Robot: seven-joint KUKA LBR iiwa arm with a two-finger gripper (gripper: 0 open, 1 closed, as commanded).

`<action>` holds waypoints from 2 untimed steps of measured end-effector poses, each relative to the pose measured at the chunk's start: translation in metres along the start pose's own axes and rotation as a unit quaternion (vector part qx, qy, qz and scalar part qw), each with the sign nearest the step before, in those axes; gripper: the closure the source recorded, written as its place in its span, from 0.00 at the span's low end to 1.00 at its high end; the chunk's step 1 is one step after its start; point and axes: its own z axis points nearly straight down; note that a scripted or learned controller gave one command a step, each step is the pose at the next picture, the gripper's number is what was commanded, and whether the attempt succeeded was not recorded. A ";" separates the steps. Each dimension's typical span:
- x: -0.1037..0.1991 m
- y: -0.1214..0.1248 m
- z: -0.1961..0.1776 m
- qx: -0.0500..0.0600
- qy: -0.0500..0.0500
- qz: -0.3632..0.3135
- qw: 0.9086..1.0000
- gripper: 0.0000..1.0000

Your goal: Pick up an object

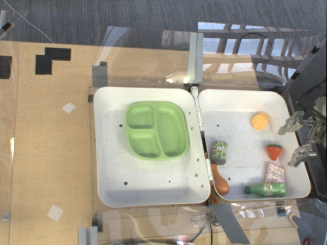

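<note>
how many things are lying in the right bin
6: yellow waffle far side, strawberry right, green can left, orange piece near-left corner, snack packet and green bottle near edge.

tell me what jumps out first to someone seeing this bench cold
The bright green divided plate in the middle of the left bin grabs the eye first. Next come the small items scattered in the right bin: an orange round, a strawberry and a green bottle. The open hand hovers at that bin's right edge.

Robot lab — taped bench (46, 137); white bins (110, 152).
</note>
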 end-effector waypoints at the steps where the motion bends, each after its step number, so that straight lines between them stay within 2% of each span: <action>1: -0.004 -0.019 0.155 -0.001 0.002 0.087 0.996 0.00; 2: -0.001 0.024 0.184 0.000 -0.004 0.207 0.978 0.00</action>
